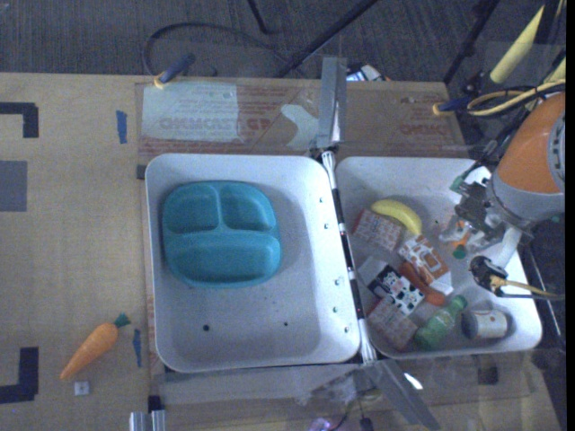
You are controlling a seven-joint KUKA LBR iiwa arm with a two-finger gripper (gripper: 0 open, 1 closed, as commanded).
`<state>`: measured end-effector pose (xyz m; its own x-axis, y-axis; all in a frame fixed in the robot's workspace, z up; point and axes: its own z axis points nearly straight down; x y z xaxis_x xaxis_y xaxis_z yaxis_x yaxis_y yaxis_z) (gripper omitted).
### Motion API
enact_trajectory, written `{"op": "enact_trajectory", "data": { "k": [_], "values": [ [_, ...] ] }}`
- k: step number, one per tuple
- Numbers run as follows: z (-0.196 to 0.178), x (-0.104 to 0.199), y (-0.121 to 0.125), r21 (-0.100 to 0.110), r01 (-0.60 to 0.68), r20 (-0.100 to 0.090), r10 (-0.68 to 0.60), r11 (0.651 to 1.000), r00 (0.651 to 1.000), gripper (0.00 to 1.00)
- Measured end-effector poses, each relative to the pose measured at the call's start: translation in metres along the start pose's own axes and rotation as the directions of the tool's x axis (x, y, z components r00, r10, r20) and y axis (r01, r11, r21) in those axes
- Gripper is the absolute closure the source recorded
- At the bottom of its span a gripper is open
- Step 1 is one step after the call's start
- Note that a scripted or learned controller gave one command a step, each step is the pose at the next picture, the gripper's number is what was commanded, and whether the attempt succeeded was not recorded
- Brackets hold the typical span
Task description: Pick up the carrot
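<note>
We see the jaws (469,215) low over the far right side of the right bin (530,330), and we cannot tell how they stand. The carrot (90,348) lies on the counter (63,241), far to the left of the jaws and nearer the camera (beyond the left bin (234,353), whose teal tray (220,232) sits between).

Orange carrot (90,349), green top, lying tilted on bench, outside bins.
</note>
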<state>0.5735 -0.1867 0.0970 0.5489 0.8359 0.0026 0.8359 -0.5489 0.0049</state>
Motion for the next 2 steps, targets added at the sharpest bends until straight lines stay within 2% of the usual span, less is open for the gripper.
{"op": "enact_trajectory", "data": {
  "k": [1,2],
  "values": [
    [-0.117,0.076,0.017,0.005,-0.052,0.003,0.052,0.999,0.999,1.00],
    [-0.143,0.071,-0.046,0.009,0.069,0.003,-0.069,0.998,0.998,1.00]
  ]
}}
